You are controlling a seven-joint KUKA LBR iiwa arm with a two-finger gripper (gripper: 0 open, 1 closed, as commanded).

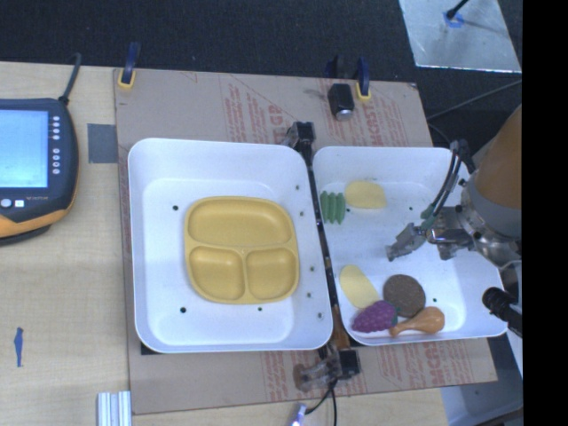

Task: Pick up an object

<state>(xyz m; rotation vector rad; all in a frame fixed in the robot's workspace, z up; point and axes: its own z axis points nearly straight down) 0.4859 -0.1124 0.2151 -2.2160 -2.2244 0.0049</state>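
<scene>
- The pincer (401, 245) hovers in the right bin (399, 160), fingers spread, pinching nothing.
- Near it lie a brown round cookie (404, 292), purple grapes (374, 316) and two pale yellow pieces (365, 194).
- The left bin (151, 238) holds a yellow divided plate (241, 248).

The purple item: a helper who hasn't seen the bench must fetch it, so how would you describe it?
Look in the right-hand white bin, at its near edge. The purple item is a small bumpy cluster between a pale yellow piece and a brown disc; it is the one purple thing.
</scene>
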